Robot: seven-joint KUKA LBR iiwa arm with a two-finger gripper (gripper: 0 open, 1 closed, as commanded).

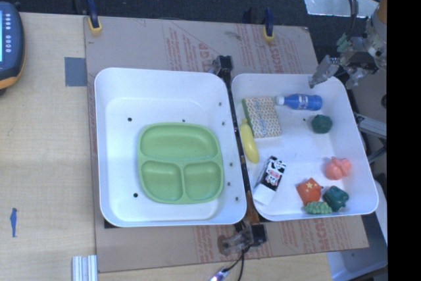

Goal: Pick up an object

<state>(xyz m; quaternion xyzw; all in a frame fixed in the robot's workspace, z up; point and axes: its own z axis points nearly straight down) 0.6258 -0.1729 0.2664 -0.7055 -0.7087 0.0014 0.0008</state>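
**Hovering at the rim, bottle just inboard**

Hanging over the far right corner of the right-hand bin (355,141), the tool (335,69) sits at the edge of the view, and whether it is open or closed cannot be told from here; nothing shows between its tips.

The nearest candidate is the blue-and-white bottle (300,101), lying on its side just below and slightly left of the tool. Its long axis runs left-right across the bin, cap end pointing away from the tool, blue body nearer. A grasp would likely want the tool to straddle that axis crosswise.

Other things lie further off in the same bin: a dark green ball (321,124) just beyond the bottle, a patterned sponge (264,117) and a yellow banana (249,143) to the left, a pink toy (337,168) and a cluster of small toys (321,197) at the near end, well apart from the tool. The bottle may roll if nudged.
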